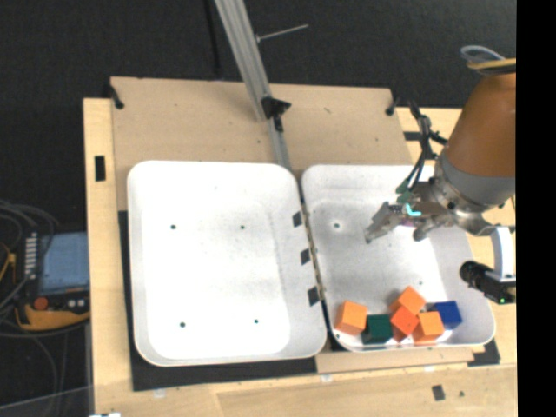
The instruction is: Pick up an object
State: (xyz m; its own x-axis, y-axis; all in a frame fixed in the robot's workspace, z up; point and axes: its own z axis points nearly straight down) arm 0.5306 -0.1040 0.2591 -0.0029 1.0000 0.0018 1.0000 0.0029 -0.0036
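We see the arm [483,137] reaching in from the right over the right bin [347,189], its orange band above the grey wrist. The gripper [401,222] hangs above the bin's upper middle, and its two fingers [380,224] look spread apart with nothing between them. The objects to pick lie huddled along the near edge of that bin, well apart from the gripper: an orange block [352,317] at the left, a dark green block [378,328] just beside it, then a red-orange block [404,320], with another orange block [411,301] behind it and one more [429,326] to its right, and a blue block [447,313] at the far right of the cluster. The left bin [217,259] sits beside it, their rims touching along the middle. Both rest on the wooden bench [261,111].
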